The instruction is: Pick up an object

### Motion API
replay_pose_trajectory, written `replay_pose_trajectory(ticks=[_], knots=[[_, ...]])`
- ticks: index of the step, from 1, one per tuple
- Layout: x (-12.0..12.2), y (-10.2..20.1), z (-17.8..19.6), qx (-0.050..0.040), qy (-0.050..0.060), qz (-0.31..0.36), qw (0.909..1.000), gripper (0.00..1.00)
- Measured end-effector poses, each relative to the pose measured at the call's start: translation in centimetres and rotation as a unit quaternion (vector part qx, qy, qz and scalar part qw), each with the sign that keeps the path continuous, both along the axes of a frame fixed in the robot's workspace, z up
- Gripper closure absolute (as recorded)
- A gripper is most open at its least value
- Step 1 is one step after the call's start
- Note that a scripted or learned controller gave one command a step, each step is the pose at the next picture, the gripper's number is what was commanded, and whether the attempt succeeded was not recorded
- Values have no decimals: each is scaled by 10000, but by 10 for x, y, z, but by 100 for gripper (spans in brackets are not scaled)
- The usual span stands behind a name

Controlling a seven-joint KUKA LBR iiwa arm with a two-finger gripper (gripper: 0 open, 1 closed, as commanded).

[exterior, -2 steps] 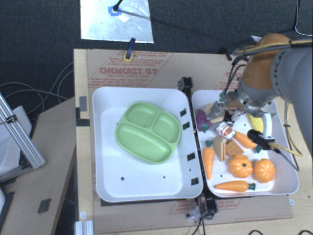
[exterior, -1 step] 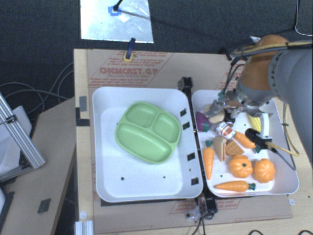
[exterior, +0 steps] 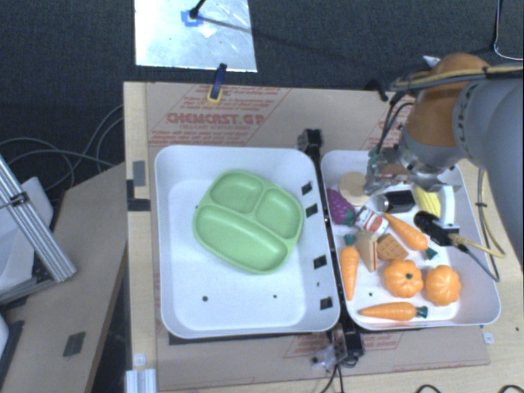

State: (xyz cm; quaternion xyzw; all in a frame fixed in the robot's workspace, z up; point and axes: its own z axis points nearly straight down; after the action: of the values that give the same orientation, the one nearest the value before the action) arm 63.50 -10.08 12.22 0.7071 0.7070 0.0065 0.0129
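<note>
Reaching into the right bin (exterior: 490, 301), end effector (exterior: 383, 180) low among toy food, finger state unclear, green tray (exterior: 248, 220) in left bin (exterior: 176, 301)

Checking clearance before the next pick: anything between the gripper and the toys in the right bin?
Nothing visible. The gripper is already down over the right bin, at the back of the toy pile, beside the corn cob. The carrots and pumpkins lie nearer the front, uncovered.

tray (exterior: 246, 219): pale green | bins (exterior: 176, 301): white | carrots (exterior: 349, 270), pumpkins (exterior: 403, 277): orange | corn (exterior: 428, 200): yellow, seemingly
</note>
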Motion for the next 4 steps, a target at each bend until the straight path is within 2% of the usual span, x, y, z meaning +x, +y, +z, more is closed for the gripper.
replay_pose_trajectory(ticks=[1,2,4], knots=[[7,-4,60,43,119,19,9999,100],[8,-4,106,40,102,24,9999,100],[-37,86,88,49,143,39,9999,100]])
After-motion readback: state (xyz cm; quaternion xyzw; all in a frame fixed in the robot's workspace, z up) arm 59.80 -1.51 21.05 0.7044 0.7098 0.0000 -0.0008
